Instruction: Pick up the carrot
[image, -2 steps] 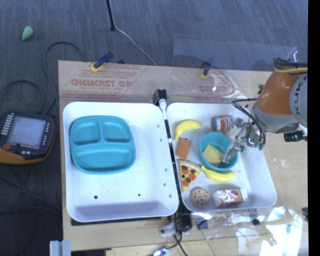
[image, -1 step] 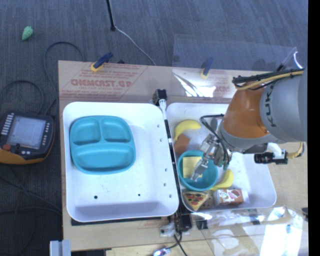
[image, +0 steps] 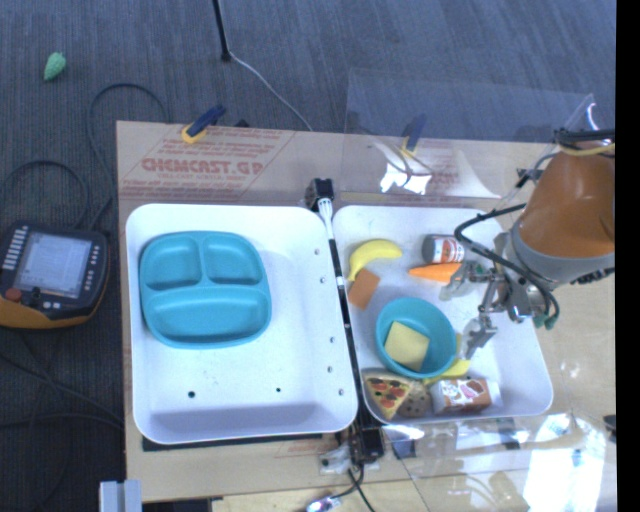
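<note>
The carrot (image: 436, 270) is small and orange. It lies in the right bin (image: 520, 385), just below a small can (image: 443, 247) and right of a banana (image: 372, 255). My gripper (image: 468, 309) hangs over the right bin, to the right of the blue bowl and just below and right of the carrot. Its fingers stand open, one fingertip (image: 457, 284) close to the carrot's right end and the other lower down. Nothing is between them.
The right bin also holds a blue bowl (image: 438, 322) with a yellow block (image: 405, 343), a brown block (image: 364, 288), a pizza slice (image: 392, 395) and a red packet (image: 462, 393). A blue divided plate (image: 205, 288) lies in the left bin (image: 240, 400).
</note>
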